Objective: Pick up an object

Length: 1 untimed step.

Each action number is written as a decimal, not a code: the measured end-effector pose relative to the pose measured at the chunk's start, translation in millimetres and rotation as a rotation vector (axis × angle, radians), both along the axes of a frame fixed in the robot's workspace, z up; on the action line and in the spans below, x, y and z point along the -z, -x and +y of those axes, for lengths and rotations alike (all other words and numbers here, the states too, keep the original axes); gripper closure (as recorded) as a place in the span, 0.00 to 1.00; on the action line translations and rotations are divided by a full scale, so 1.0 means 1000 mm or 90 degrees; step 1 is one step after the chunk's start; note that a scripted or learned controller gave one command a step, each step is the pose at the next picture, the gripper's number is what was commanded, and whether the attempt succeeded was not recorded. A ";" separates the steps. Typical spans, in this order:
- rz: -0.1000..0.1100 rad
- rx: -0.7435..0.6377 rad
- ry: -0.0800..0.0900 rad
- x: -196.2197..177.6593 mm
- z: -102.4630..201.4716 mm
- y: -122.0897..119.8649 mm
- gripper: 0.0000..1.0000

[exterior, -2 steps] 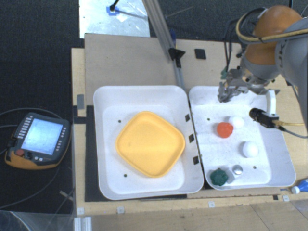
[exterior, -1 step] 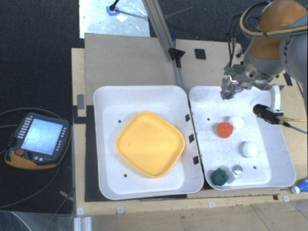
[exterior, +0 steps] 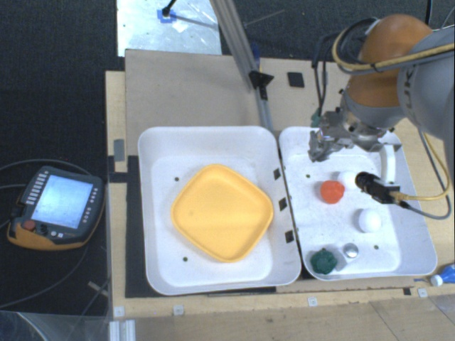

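A small round orange-red ball (exterior: 331, 191) lies near the middle of my right-hand shallow white bin (exterior: 419, 251), the likeliest thing to pick. My pincer (exterior: 320, 146) hangs over that bin's far left corner, apart from the ball; I cannot tell how it is set. A white ball (exterior: 369, 220) sits nearer the front edge, with a dark green lump (exterior: 325, 261) and a small silver piece (exterior: 350, 249) at the front left corner. A yellow rounded-square plastic plate (exterior: 222, 212) fills the left bin (exterior: 153, 261). I judge the ball may roll away if I touch it off-centre.
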<state>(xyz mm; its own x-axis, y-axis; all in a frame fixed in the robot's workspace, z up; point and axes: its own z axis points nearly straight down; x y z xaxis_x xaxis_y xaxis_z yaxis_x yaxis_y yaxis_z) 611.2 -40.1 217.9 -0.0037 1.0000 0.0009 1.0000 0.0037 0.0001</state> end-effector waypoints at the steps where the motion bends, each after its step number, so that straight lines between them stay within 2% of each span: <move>1: -0.001 0.000 0.000 -0.013 0.045 0.022 1.00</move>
